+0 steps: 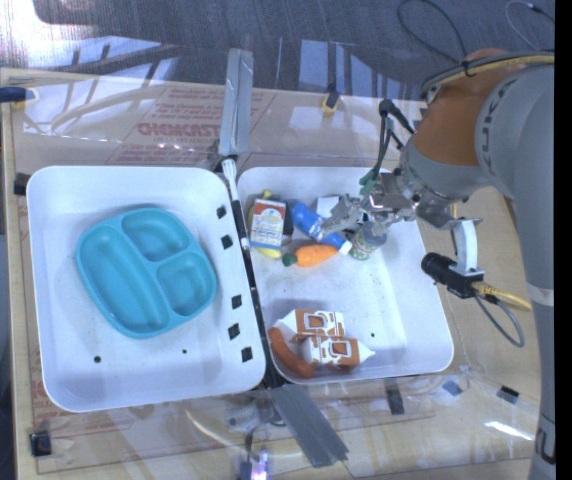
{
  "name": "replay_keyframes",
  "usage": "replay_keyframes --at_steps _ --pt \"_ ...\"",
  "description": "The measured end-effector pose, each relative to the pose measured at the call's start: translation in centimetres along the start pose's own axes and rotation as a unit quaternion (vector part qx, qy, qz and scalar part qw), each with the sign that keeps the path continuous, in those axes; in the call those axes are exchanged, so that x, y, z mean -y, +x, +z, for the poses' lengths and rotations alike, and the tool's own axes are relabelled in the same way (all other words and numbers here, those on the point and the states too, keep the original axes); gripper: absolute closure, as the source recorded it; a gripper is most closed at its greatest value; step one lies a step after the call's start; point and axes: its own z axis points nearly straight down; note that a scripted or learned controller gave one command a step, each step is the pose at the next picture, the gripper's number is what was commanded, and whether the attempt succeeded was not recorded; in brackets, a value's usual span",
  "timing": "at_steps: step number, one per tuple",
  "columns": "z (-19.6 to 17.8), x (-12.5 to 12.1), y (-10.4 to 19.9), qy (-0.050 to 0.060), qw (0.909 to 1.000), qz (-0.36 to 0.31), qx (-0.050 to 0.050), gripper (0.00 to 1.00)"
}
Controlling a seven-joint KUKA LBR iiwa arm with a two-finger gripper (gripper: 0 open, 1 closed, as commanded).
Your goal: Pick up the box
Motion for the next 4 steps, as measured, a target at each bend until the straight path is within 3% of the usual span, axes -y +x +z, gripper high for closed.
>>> replay_keyframes --at_steps 1,2,3,4 --pt "8.5 -5.4 -1.4 -0.014 0.9996 0.025 0.003 0.00" --pt "7.3 -5.5 -1.4 -0.014 0.9997 0.021 0.005 1.00" --pt "9.5 -8.1 3.1 -0.010 0.9756 0.219 -0.002 1.00" --pt "9.8 -2.5 6.6 -0.012 0.9170 0.399 0.000 1.00"
